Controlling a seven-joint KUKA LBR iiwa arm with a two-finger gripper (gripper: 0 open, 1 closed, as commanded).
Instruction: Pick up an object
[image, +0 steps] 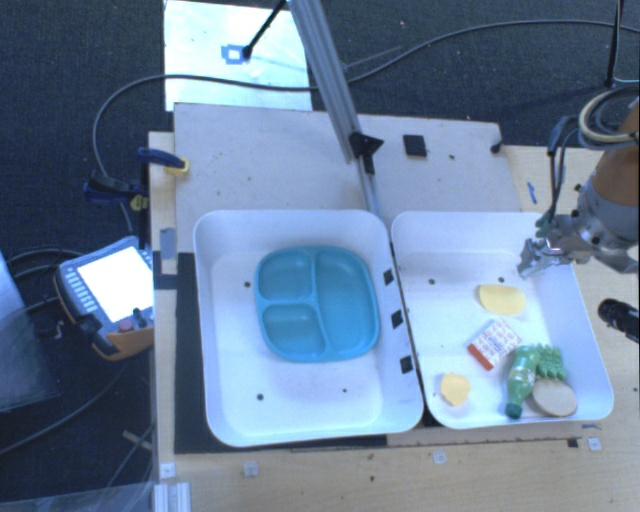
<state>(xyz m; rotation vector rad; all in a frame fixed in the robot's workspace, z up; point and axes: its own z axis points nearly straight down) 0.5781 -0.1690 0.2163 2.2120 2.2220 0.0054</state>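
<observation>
Your green bottle (517, 380) lay low in the right bin (420, 300), yellow piece (500, 298) just below the hand (532, 256), its grip state unclear, nothing visibly held.

No text, brand or number can be read. The small white-and-red packet (493, 344) in the right bin (430, 300) bears red printing too small to make out, and the lit screen of the handheld pendant (108, 294) is washed out.
</observation>
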